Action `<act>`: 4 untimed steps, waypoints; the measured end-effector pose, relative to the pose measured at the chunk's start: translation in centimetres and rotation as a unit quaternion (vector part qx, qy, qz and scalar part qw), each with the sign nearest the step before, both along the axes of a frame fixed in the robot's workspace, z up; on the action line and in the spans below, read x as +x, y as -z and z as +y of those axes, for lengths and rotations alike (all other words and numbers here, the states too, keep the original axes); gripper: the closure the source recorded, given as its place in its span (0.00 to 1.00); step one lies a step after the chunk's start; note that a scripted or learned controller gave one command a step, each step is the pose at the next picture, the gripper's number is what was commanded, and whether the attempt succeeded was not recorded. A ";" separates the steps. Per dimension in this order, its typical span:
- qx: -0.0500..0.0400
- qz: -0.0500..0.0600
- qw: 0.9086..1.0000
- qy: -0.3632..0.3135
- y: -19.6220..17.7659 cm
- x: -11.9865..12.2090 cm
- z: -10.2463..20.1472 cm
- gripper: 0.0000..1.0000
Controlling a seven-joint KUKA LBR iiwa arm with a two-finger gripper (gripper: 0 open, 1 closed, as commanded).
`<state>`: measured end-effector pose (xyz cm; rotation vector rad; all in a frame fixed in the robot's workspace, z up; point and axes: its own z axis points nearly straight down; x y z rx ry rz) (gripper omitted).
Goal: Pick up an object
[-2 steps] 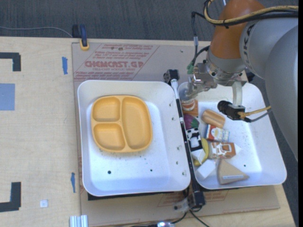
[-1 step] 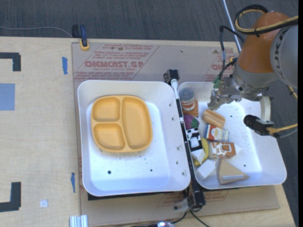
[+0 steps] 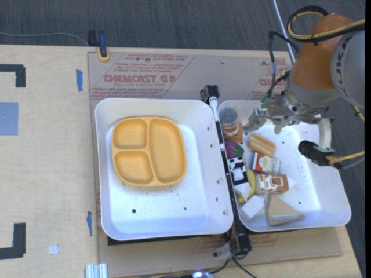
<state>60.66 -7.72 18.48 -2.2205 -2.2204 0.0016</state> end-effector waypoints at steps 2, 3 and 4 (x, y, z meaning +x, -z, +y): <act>-0.003 -0.004 1.000 0.001 9.6 -0.5 -1.8 0.00; -0.005 -0.008 1.000 0.001 8.5 -0.3 -2.0 1.00; 0.000 -0.002 1.000 -0.001 -2.6 1.5 1.9 1.00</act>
